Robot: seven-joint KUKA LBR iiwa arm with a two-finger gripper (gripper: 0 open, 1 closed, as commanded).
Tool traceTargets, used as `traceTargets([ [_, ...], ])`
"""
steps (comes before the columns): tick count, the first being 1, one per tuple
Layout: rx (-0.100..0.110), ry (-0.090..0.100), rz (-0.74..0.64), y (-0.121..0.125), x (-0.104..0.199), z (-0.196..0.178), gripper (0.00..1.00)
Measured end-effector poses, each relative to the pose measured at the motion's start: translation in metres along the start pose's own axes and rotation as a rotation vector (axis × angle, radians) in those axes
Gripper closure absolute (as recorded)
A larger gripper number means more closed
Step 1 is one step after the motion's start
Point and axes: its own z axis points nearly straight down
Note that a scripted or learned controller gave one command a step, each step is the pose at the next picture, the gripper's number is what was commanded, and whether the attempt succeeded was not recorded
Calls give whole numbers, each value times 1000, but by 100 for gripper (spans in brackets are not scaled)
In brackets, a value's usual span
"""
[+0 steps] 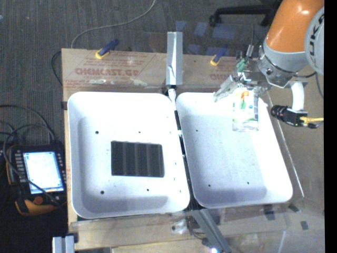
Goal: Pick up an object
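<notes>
Arm: the grey KUKA arm [295, 30], with its orange band uppermost, reaches in from the right and hangs over the far edge of the right bin.
Gripper: the gripper [243, 96] sits above the far right part of the right bin; one pale finger [225, 88] splays out to the left, and the fingers are closed about the top of the clear object.
Object: a small clear plastic package [246, 115] with green and orange markings hangs from the fingers, its lower end over the bin floor near the far right wall; whether it touches the floor cannot be told.
Right bin: a shallow white bin [231, 188], its floor bare except in the area under the package.
Left bin: a shallow white bin [84, 141] touching the right bin along their shared edge; a dark ribbed rectangular item [137, 158] lies flat near its middle.
Bench: a brown board [118, 70] behind the bins, with two yellow-handled clamps [105, 49] at its far edge.
Surroundings: a handheld screen pendant [39, 171] lies on the floor left of the bench.
</notes>
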Motion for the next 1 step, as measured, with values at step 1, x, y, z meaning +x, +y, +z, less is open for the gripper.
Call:
traceTargets([
  [1, 0, -2, -69, -31, -87, 63, 0],
])
